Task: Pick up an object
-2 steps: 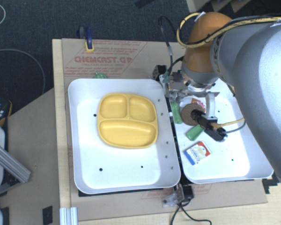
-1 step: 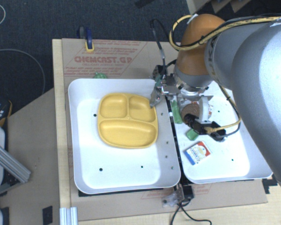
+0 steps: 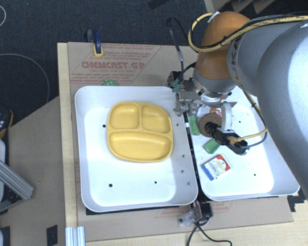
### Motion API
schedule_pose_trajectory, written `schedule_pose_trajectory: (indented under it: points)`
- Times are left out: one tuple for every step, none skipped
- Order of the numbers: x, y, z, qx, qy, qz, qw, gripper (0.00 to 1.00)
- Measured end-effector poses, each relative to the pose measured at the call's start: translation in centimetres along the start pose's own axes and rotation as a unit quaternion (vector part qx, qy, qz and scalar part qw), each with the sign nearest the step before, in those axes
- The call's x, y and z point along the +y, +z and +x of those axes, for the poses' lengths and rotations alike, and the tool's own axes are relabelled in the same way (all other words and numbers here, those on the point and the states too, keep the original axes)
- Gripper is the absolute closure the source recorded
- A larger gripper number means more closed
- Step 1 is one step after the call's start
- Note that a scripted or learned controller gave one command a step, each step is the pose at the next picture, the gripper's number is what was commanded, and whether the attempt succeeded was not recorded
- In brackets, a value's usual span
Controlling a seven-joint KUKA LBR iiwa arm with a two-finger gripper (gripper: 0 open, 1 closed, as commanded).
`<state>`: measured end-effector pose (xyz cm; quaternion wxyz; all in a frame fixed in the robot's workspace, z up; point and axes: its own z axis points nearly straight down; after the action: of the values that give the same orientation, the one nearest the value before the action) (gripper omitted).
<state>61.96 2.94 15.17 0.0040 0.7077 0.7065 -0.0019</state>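
The tool (image 3: pixel 203 118) is hanging low over the right bin (image 3: pixel 256 181), its opening impossible to judge, while green pieces (image 3: pixel 211 146) and a small card (image 3: pixel 216 166) are lying beneath, needing a centred descent.

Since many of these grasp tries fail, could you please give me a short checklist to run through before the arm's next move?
1. Gripper over the right bin: ok.
2. Fingers open or shut: cannot tell, the wrist hides them.
3. Object between the fingers: cannot tell.
4. Reachable targets in the right bin: ok, green pieces and a small card packet lie there.
5. Yellow divided plate lying flat in the left bin, apart from the arm: ok.
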Motion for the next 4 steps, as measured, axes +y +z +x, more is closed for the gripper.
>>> schedule_pose_trajectory:
  points:
    - [-1.2, -7.1, 7.8, 0.007, -0.005, -0.002, 1.0000, 1.00]
    - [-6.4, -13.2, 9.5, 0.006, -0.003, -0.001, 1.0000, 1.00]
    - [-13.1, -15.9, 12.0, 0.006, -0.004, 0.003, 1.0000, 1.00]
    - [-13.8, -25.6, 4.5, 0.005, 0.003, -0.005, 1.0000, 1.00]
